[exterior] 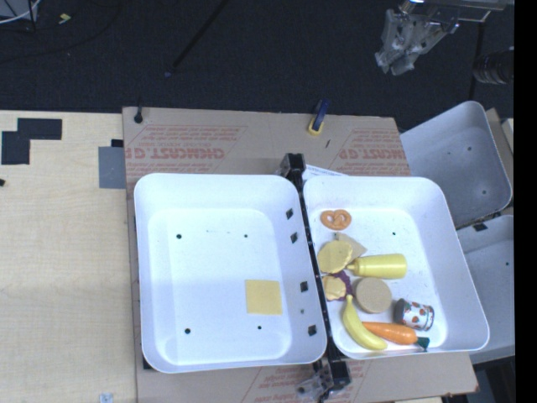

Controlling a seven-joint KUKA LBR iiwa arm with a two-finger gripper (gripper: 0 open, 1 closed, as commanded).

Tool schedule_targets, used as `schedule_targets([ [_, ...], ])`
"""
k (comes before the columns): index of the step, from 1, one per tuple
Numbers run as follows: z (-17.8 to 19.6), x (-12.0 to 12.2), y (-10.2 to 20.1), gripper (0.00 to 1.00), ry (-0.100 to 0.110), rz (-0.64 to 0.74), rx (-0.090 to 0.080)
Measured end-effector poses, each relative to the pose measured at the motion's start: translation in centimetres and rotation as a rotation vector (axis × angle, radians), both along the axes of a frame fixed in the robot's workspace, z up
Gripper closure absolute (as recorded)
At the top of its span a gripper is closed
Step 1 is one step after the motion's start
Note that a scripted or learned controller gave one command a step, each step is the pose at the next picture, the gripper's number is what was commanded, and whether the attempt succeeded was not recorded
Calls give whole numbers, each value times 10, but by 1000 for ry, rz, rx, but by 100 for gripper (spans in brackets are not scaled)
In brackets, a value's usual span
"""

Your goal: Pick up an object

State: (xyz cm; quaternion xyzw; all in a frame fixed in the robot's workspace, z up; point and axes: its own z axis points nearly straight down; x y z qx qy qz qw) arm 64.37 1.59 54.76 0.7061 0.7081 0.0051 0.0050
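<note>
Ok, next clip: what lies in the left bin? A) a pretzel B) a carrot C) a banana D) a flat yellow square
D: a flat yellow square lies alone on the left bin floor; the banana, pretzel and carrot are in the right bin.

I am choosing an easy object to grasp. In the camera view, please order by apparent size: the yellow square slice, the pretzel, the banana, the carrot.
1. yellow square slice
2. banana and carrot, too alike to rank
3. pretzel
</note>
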Motion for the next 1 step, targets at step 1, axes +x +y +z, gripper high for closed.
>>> schedule_targets([
  [1,-64,-67,36,100,25,1,1],
])
